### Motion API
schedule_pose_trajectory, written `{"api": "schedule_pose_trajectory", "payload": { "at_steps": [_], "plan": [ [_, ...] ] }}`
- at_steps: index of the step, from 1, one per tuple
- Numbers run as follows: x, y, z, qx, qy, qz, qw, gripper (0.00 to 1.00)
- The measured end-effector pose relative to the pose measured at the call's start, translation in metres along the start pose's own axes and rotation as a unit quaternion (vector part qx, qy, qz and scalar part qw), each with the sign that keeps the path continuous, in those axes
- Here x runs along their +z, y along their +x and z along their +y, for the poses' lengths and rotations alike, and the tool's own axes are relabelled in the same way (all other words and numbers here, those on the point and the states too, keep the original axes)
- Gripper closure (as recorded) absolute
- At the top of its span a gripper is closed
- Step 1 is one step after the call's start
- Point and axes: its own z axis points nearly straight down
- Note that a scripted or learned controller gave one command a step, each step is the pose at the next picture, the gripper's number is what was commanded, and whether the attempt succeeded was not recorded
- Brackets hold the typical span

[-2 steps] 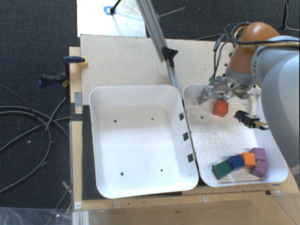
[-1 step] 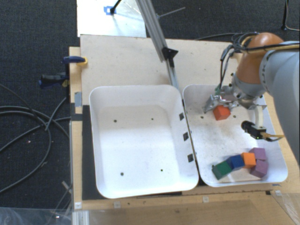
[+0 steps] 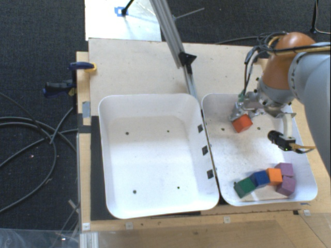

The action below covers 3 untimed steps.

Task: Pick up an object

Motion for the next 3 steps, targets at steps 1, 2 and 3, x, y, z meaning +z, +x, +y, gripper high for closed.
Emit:
{"api": "schedule_pose_trajectory", "payload": {
  "at_steps": [1, 2, 3],
  "plan": [
    [-0.093, 0.091, -0.001, -0.004, -0.002, 0.003, 1.0000, 1.00],
    [-0.154, 0.177, -0.002, -0.004, -0.001, 0.004, 1.0000, 1.00],
    [-0.151, 0.171, -0.002, 0.000, 0.001, 0.001, 1.0000, 0.00]
  ]
}}
